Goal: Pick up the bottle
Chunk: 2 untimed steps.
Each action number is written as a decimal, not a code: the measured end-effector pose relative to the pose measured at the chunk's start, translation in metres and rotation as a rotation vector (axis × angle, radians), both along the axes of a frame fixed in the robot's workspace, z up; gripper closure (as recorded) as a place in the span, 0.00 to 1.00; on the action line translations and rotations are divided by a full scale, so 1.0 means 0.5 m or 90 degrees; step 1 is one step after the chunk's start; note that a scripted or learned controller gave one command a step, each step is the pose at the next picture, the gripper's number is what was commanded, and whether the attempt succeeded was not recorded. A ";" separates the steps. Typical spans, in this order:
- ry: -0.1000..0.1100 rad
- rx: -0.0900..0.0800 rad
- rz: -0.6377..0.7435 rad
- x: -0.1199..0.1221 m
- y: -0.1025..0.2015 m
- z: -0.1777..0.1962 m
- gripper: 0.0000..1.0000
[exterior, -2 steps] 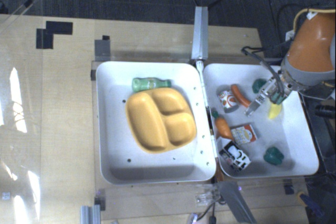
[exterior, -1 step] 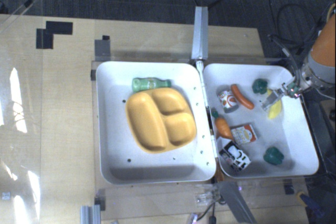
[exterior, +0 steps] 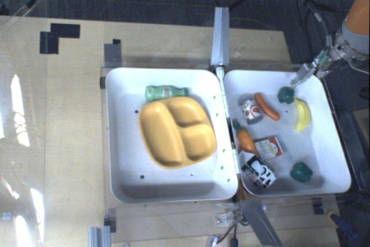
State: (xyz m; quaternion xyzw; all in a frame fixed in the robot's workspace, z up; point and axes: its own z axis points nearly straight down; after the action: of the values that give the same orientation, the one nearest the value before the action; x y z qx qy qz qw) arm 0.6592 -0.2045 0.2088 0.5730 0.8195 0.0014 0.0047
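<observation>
Camera view: green bottle [exterior: 166, 92] lies on its side in the left bin [exterior: 118, 142], touching the far edge of the yellow tray [exterior: 176, 130]. Gripper [exterior: 302, 77] hovers over the right bin's [exterior: 332, 150] far edge, well apart from it, carrying nothing; finger spread cannot be told. Pick not yet begun.

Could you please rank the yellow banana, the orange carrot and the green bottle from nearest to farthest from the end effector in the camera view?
From the end effector:
1. Yellow banana, right bin, near its right wall.
2. Orange carrot, right bin, by its left wall.
3. Green bottle, left bin, above the yellow tray.
</observation>
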 end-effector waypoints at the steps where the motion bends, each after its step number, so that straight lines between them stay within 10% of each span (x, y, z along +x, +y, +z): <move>1: 0.000 0.001 -0.068 0.023 0.034 0.087 0.00; 2: 0.001 0.001 -0.090 0.023 -0.001 0.017 0.00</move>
State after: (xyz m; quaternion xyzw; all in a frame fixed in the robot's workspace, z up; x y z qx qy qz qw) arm 0.6705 -0.2048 0.2175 0.6293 0.7772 0.0011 0.0038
